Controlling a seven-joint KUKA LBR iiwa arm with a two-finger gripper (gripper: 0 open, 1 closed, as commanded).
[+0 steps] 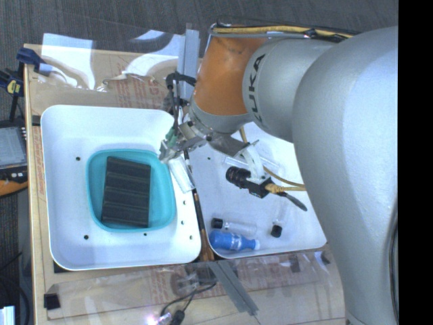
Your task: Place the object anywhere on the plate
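Observation:
A dark ridged rectangular block [126, 191] lies flat in the middle of the teal plate [162, 188], which sits in the left white bin [61, 134]. My gripper [174, 156] hangs over the plate's upper right rim, near the wall between the two bins. It stands apart from the block, up and to the right of it. The grey arm with its orange band comes in from the right and hides much of the right bin.
In the right bin [308, 232], a blue bottle-like object [230, 241] lies near the front edge. Two small black pieces [217, 223] [276, 231] sit close by. Cardboard and tape lie on the bench behind the bins.

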